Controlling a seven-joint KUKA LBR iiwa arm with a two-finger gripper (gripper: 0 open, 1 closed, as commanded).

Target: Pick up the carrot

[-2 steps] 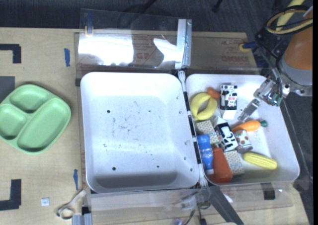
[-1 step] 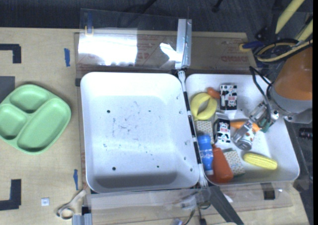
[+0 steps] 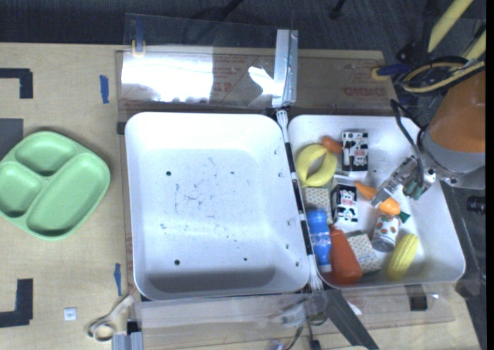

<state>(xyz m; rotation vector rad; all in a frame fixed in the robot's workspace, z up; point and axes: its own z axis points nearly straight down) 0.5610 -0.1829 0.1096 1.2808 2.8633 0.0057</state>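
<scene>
two cow-print cartons (image 3: 354,150) (print unreadable) near carrot (image 3: 330,143)

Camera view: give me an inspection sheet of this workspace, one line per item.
Surface: wooden bench bearing a left bin and a right bin, both white and shallow.
Job's things: carrot, orange-red, lying near the right bin's front edge beside a blue bottle.
Clutter: yellow banana, two cow-print cartons, yellow lemon-like item, all in the right bin; green divided plate on the bench, left of the bins.
Grippers: gripper low over the right bin's right side; finger state unclear.
Cables: yellow and black cables at the upper right.
Surroundings: clear plastic panel behind the left bin; dark floor beyond.
</scene>
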